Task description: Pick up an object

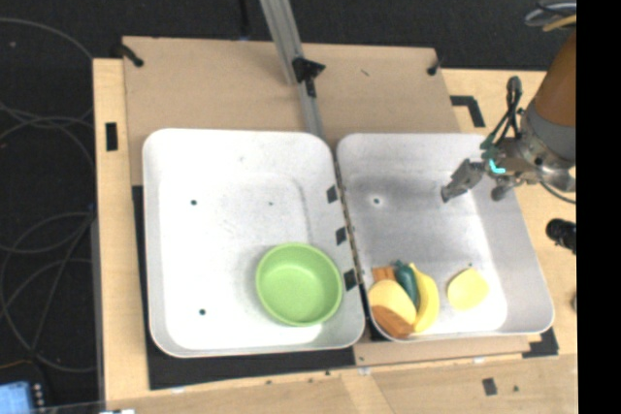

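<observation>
My gripper (477,185) hangs over the upper right part of the right bin (408,179), its two fingers (456,185) spread apart and open with nothing between them. Below it, near the bin's front edge, lies a yellow lemon-like object (468,289). In the front left corner of the same bin sits a cluster: a yellow banana (425,300), a dark green piece (407,282) and an orange-brown rounded object (392,309). A green bowl (299,283) rests in the front right of the left bin (213,199).
A grey metal pole (277,5) slants from the top down to the bench between the bins. The bins share a divider edge (342,218). The tan bench top (243,82) lies behind the bins. Cables hang by the arm at the right.
</observation>
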